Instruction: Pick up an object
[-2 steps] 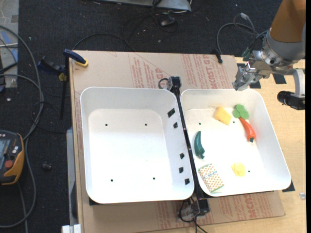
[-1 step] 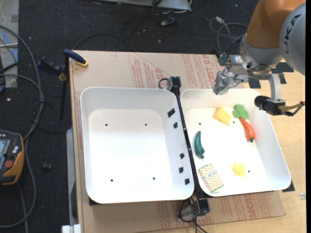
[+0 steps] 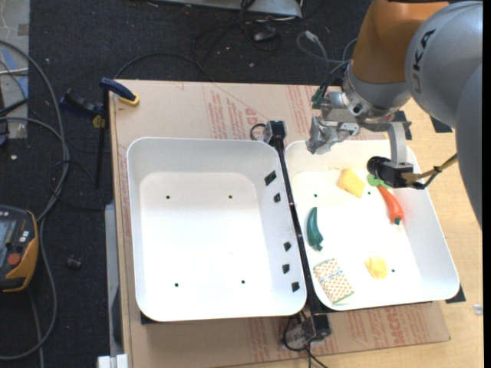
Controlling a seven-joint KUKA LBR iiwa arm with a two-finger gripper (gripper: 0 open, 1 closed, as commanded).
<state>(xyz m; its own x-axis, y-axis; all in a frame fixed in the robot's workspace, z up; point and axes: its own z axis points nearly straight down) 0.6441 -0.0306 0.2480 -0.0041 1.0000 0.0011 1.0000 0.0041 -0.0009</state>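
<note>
Right bin (image 3: pixel 430 282), green pepper (image 3: pixel 314 229) — curved, glossy

1. Robotics lab or test cell: grey industrial arm with orange band (image 3: pixel 430 44) over a bare cardboard-topped bench (image 3: pixel 207 106).
2. Loose black cables (image 3: pixel 46 121) trail across dark speckled carpet floor (image 3: pixel 69 37).
3. Orange-and-black handheld controller (image 3: pixel 15 248) lies at the left edge.

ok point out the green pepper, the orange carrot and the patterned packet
green pepper (image 3: pixel 314 229), camera view, middle of its body
orange carrot (image 3: pixel 392 203), camera view, middle of its length
patterned packet (image 3: pixel 333 280), camera view, centre of its face
</note>
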